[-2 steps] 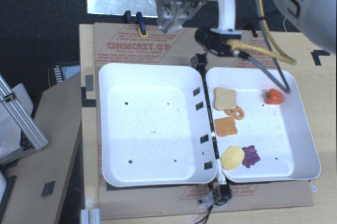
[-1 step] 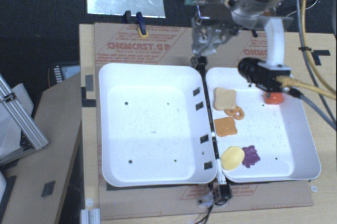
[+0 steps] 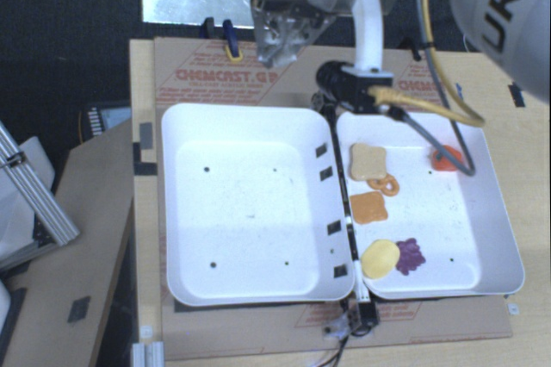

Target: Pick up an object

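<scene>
The gripper [image 3: 277, 42] is seen raised beyond the far edge of the white left bin [image 3: 172, 184]; nothing is seen between its fingers, whose spacing cannot be told. No object is judged picked: the tan bread-shaped piece [image 3: 368, 160], orange square piece [image 3: 368, 207] and yellow round piece [image 3: 380, 258] lie in the right bin [image 3: 495, 219].

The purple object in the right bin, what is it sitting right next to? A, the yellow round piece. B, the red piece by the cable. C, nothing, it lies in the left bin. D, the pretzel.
A: the purple object lies right beside the yellow round piece near the front of the right bin, far from the red piece and the pretzel.
</scene>
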Robot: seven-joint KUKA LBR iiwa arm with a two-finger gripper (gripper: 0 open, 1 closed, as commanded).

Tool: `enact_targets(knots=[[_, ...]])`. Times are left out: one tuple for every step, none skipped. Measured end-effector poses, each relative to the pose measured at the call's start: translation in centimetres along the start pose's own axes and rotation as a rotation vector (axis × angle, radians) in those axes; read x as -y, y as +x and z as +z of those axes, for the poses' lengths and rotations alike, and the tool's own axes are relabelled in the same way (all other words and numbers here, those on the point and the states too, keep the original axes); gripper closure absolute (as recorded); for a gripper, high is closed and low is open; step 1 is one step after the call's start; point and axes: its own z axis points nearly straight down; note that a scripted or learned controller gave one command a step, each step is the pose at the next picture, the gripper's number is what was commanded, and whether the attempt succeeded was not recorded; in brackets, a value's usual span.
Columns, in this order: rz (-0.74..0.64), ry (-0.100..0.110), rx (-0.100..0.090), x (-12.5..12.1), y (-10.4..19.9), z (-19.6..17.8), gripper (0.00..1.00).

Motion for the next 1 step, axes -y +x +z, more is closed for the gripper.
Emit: enact_targets(knots=[[0.001,0.0,0.0,0.09,-0.24,-1.12,1.0]])
